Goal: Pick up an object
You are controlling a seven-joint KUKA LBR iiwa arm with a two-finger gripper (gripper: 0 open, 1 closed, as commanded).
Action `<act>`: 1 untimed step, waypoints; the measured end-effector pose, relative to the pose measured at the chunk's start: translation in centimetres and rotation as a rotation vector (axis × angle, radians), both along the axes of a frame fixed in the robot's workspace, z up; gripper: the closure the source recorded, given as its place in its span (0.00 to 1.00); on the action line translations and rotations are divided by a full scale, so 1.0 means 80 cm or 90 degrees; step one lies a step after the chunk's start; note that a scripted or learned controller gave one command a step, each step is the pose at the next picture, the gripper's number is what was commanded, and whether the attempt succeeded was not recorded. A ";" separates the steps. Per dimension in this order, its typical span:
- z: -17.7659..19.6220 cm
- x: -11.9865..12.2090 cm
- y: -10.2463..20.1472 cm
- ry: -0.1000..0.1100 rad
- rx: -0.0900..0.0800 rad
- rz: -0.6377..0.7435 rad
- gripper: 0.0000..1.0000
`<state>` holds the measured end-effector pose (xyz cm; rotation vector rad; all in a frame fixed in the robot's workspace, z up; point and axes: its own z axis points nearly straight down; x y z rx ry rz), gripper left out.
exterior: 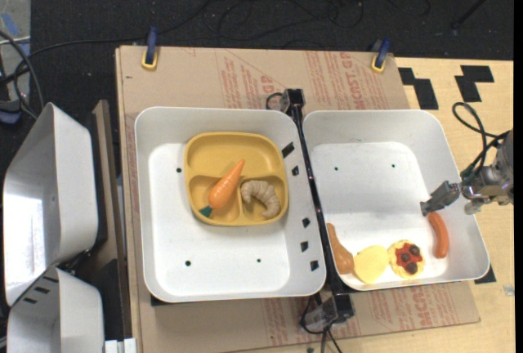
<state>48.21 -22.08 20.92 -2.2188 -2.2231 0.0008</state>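
1. Camera view: two white bins sit side by side on the counter (245, 82). The left bin (163, 261) holds a yellow divided plate (200, 155) with a toy carrot (226, 185) and a pale curled pastry (263, 196) in its compartments.
2. The right bin (376, 147) carries, along its near edge, an orange drumstick-like piece (338, 249), a yellow round slice (370, 263), a small pizza-like toy (406, 258) and a red sausage (440, 234).
3. The gripper (440, 198) hangs at the right bin's right side, just above the sausage; whether it is clenched cannot be told.
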 end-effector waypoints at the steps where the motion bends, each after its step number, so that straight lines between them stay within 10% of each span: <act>1: -0.057 0.008 0.004 0.002 0.001 -0.001 0.00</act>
